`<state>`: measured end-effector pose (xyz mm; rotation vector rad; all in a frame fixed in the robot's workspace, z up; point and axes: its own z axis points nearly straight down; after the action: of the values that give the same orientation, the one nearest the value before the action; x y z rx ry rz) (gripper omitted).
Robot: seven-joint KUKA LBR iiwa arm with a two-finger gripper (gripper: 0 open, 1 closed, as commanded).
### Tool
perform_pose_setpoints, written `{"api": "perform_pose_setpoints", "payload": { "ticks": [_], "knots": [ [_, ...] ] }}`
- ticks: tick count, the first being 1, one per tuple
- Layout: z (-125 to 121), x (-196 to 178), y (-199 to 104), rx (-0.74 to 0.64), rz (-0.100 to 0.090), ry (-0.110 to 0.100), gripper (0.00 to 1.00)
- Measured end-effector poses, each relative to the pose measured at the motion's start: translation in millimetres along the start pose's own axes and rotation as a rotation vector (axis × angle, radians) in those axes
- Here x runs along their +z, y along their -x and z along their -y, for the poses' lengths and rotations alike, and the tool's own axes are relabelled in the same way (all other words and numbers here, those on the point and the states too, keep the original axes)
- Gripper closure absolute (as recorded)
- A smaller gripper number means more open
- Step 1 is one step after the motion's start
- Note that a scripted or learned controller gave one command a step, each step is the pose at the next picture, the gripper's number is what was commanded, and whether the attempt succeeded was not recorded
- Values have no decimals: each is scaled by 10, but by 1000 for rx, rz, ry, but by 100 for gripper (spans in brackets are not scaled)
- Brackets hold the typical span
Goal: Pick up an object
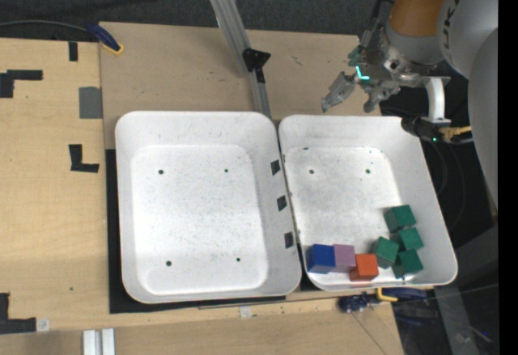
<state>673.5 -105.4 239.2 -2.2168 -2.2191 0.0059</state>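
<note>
The claw (354,95) hangs high over the far edge of the right bin (429,183). Its two fingers are spread apart and nothing is between them, so it is ready to grab. The blocks are well away from the claw, bunched in the bin's near corner: a blue block (321,257), a purple block (344,255), an orange block (366,266) and some green blocks (402,238). They sit tight against the wall, so I think grabbing one may be hard. The left bin (133,183) sits off to the claw's side.

Wooden bench (48,208), two white bins (198,123) side by side
</note>
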Motion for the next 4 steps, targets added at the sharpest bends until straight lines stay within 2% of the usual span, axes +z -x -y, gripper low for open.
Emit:
{"api": "perform_pose_setpoints", "payload": {
  "ticks": [1, 3, 4],
  "knots": [
    [-9, -32, 2, -1, 2, 5, 0],
    [-41, 1201, -121, -1, 1, -1, 0],
    [-26, 1457, -99, 0, 4, -8, 0]
  ]
}}
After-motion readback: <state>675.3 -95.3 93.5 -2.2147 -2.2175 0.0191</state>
